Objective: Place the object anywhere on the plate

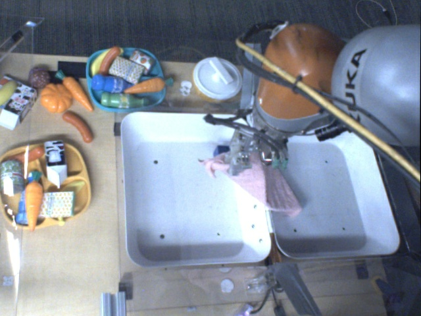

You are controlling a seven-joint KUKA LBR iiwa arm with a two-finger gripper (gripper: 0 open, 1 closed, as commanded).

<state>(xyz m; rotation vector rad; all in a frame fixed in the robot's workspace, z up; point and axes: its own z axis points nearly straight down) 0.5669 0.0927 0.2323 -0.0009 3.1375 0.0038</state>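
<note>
Much of the claw is masked by the orange band and grey wrist above it, so the fingertips are hard to make out; whether they are spread or pressed together cannot be told, and no object can be confirmed between them. A pink cloth is seen draped directly below the claw, its upper edge lost among the claw's parts, so contact vs. mere overlap can't be judged; its lower end lies across the seam between the left bin and the right bin. The arm is reached in from the right, its far end cut off by the frame edge, w/ the wrist pointed down over the left bin's upper right corner. A yellow cable is strung diagonally across the wrist. Just above the claw, a white lid is seen. Well left of the claw, a blue bowl of toy food and, lower, a yellow plate are seen; the plate's left rim is cut off.
</note>
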